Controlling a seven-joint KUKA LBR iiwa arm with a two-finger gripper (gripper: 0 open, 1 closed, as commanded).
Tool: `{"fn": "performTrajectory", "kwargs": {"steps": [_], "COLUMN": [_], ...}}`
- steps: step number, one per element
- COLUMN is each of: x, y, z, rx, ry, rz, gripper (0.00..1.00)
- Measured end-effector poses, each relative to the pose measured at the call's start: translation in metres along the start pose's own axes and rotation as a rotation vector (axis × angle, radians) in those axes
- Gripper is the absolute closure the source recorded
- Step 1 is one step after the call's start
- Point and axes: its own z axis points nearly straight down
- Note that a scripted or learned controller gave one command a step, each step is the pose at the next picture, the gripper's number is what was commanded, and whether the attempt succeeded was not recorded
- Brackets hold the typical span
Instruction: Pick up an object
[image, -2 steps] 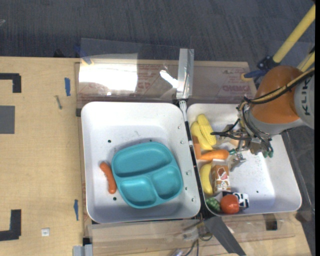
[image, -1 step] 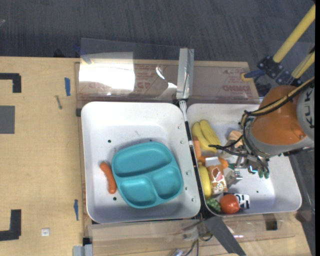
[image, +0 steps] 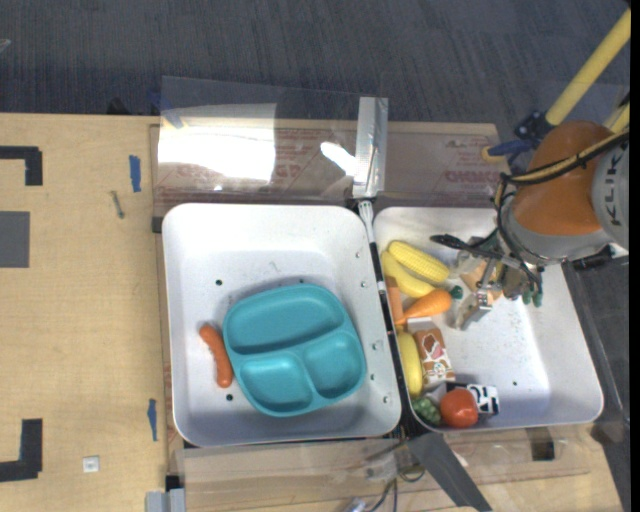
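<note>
A: Where are the jaws (image: 487, 290) at this moment?

B: They hang over the right bin (image: 570, 380), in its upper middle part, under the grey arm (image: 610, 200) with the orange band (image: 565, 190). The arm comes in from the right side.

A: Are they grasping something?

B: I cannot tell. The metal parts there are small and mixed together, and no object is clearly seen between them.

A: Which objects are near the jaws?

B: Just to the left of them lies a yellow corn cob (image: 418, 263), and a little below it an orange carrot (image: 428, 304). Both are very close to the jaws, but I cannot say if they touch. Further below and left is a small carton with a picture (image: 431, 357), and beside it a yellow banana (image: 411, 367) along the bin wall.

A: And lower down?

B: Well below the jaws, in the bottom corner, there is a red tomato (image: 459, 408), a green piece (image: 428, 409) touching it on the left, and a small black and white thing (image: 484, 398) on its right.

A: What is in the left bin (image: 190, 240)?

B: Far to the left of the jaws, a teal divided plate (image: 293, 348) and an orange sausage (image: 216, 356) just beside its left edge. Both bins stand on the wooden counter (image: 70, 300)
</note>
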Motion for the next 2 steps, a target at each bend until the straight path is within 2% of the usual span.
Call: {"fn": "performTrajectory", "kwargs": {"steps": [1,2], "x": [0.015,-0.023], "y": [-0.054,0.032], "z": [0.0,0.001], "rx": [0.002,-0.001], "ry": [0.003,0.0], "rz": [0.057,-0.069], "gripper": [0.0,0.0]}}
